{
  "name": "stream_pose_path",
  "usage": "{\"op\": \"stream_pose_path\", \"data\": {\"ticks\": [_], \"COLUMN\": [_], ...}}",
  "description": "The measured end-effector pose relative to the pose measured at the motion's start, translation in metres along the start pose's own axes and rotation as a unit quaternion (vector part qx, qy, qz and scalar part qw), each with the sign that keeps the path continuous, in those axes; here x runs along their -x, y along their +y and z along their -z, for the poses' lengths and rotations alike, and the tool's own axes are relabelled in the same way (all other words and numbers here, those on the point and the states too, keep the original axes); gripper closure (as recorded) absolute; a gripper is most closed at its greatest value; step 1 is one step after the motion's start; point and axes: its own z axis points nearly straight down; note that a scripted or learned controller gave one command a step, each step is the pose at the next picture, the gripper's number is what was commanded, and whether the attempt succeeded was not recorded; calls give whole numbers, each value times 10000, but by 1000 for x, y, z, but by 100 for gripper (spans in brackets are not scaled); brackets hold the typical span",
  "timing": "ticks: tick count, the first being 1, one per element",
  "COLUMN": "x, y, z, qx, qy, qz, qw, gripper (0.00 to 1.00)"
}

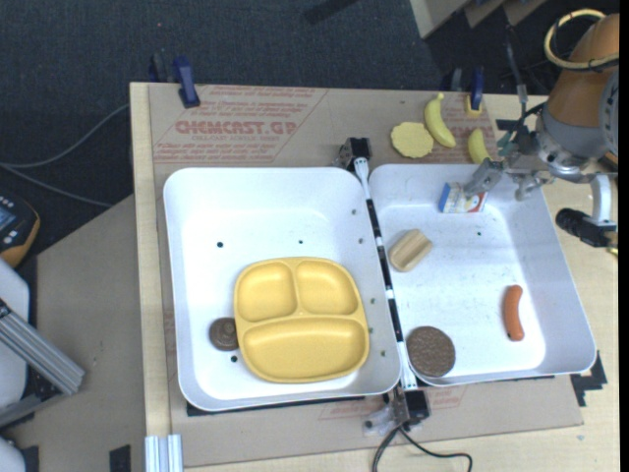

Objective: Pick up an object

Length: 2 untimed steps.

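Pick looks barely started: the two-finger gripper point(479, 181) sits just above a small red, white and blue packet point(460, 200), can't tell its state. Nothing's lifted; tan bread roll point(409, 250) sits well below-left.

Red lettering on the bench board point(236, 126)
"CHEMCAST GP" is printed large behind the bins; the smaller lines cannot be read.

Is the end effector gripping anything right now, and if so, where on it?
It cannot be told. The end effector sits right above a small red, white and blue object at the right bin's far edge.
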Motion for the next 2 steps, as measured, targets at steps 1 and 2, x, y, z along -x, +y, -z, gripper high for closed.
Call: {"op": "stream_pose_path", "data": {"ticks": [1, 2], "x": [16, 10], "y": [-40, -105], "z": [6, -35], "qx": [-50, -74], "qy": [35, 57], "qz": [16, 24], "qw": [10000, 10000], "gripper": [0, 0]}}
